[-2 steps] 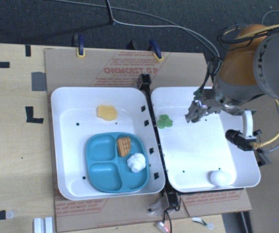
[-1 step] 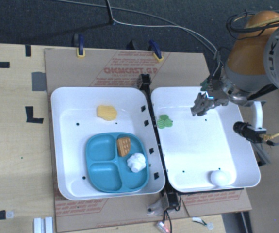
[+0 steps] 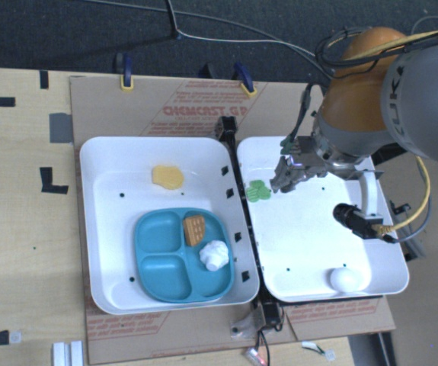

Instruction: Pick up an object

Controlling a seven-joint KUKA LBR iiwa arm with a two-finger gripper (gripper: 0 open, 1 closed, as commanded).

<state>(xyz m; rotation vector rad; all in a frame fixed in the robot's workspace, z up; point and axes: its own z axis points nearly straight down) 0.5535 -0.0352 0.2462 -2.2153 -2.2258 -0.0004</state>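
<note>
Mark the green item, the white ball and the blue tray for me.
small green object [image 3: 258,191], camera view, centre of its top, left side of right bin.
round white ball [image 3: 347,279], camera view, middle of its top, near edge of right bin.
blue plastic compartment tray [image 3: 158,236], camera view, bare floor of its upper left compartment.

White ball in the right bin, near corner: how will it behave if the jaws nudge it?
The white ball looks round and smooth, so it likely rolls off a nudge. It sits near the right bin rim, which may stop it. Probably light for its size.
</note>
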